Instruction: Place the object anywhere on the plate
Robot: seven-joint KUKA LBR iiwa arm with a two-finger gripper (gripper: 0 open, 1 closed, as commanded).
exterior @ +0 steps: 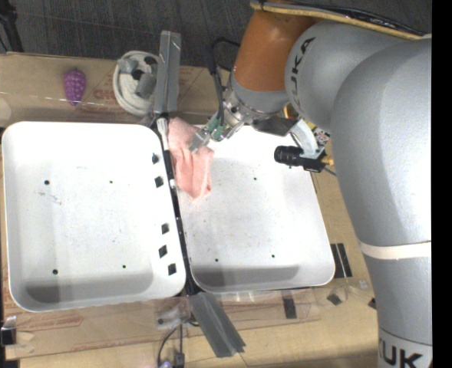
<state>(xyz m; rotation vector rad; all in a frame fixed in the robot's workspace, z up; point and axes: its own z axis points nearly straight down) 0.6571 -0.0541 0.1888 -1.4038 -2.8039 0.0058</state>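
Note:
A crumpled pink cloth (190, 163) is at the far left corner of the right bin (256, 236), against the divider between the two bins. Its upper part is bunched and its lower end tapers to a point, as if it hangs. My gripper (209, 138) comes down from the orange-banded wrist (268, 44) and is shut on the cloth's upper right edge, which sits between the fingertips. The big grey arm covers the right side of the view.
The left bin (87, 213) lies beside the right one. Behind the bins, on the brown board, are a small purple bunch (74, 85), a white ring-shaped item (136, 79) and a grey upright bar (166, 67). A black fitting (296, 157) sticks out below the wrist.

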